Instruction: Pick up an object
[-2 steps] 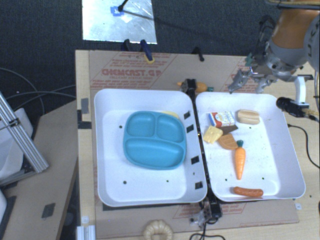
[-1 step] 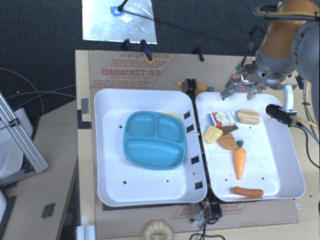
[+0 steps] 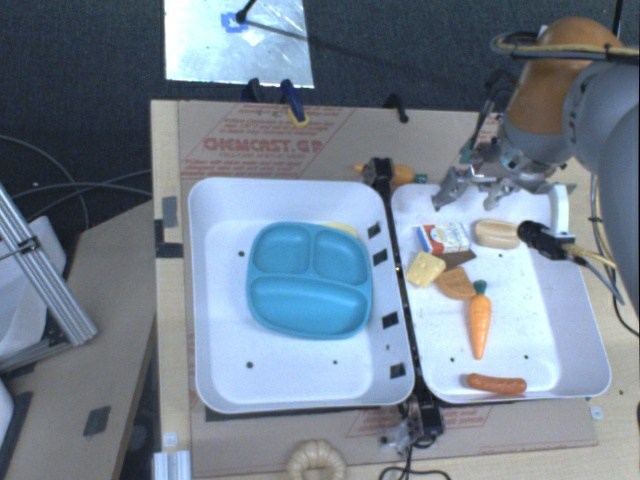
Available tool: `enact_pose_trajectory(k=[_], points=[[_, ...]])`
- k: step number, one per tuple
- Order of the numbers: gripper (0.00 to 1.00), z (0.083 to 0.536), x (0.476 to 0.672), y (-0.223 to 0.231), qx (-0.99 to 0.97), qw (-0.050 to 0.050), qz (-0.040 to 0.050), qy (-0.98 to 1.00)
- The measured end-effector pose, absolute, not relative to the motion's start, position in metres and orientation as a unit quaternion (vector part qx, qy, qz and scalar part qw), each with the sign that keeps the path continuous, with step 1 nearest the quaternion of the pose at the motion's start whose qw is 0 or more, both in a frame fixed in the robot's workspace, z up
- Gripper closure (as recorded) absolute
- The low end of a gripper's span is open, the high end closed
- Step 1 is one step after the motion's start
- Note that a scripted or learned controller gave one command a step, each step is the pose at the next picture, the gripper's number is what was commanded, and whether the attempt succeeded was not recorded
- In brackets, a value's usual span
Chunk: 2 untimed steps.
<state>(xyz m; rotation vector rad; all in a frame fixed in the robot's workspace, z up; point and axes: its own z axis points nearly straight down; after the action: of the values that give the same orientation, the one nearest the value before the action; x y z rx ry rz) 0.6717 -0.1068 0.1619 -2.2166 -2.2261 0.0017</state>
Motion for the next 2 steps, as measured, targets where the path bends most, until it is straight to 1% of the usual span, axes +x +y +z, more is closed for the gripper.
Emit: enact_pose_trajectory(k=[1,2], points=[[0.00,0.100,0.672,-0.102,-0.705,0.001,0.0010,-0.710],[0.00,0.084,0.673,-0.102,-0.704,0.000,0.0001,-0.710]])
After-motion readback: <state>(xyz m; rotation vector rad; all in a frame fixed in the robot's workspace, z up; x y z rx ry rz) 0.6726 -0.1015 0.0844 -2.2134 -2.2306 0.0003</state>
